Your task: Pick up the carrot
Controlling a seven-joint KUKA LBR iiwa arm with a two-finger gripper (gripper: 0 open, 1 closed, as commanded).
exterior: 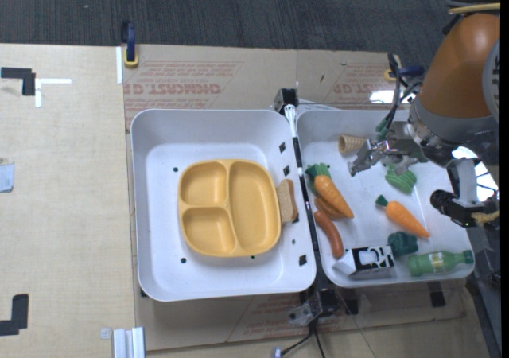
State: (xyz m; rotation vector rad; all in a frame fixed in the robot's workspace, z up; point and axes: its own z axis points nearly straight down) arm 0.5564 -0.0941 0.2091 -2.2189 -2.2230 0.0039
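1. Carrots, qty 2, both in the right bin (456,267). Carrot A (332,195): w/ green top, lies by the bin's left wall, long axis diagonal, leafy end up-left, tip down-right. Carrot B (406,219): right of centre, same diagonal lie, small green stub up-left.
2. Gripper (367,159): hangs over the upper middle of the right bin, nothing between its tips. Fingers appear spread a little, pointing down-left; hard to be sure at this res.
3. Key relation: carrot A lies below and left of the tips; carrot B below and right. Both near, neither touching the gripper. My guess is A is the slightly closer pick. Either way the jaws prob. need to close across the diagonal axis, not along it.
4. Arm, qty 1, comes in from the right, orange band (463,62) above the wrist.
5. Other right-bin stock:
   - sausage (329,234), qty 1, just beside carrot A, prob. touching it
   - cone (350,143), qty 1, top
   - green veg piece (401,180), qty 1
   - broccoli (402,243), qty 1
   - green bottle (439,262), qty 1
   - black-white box (372,258), qty 1
6. Left bin (151,213), qty 1: yellow divided plate (229,207), 3 compartments; bread slice (287,200) against its right edge.
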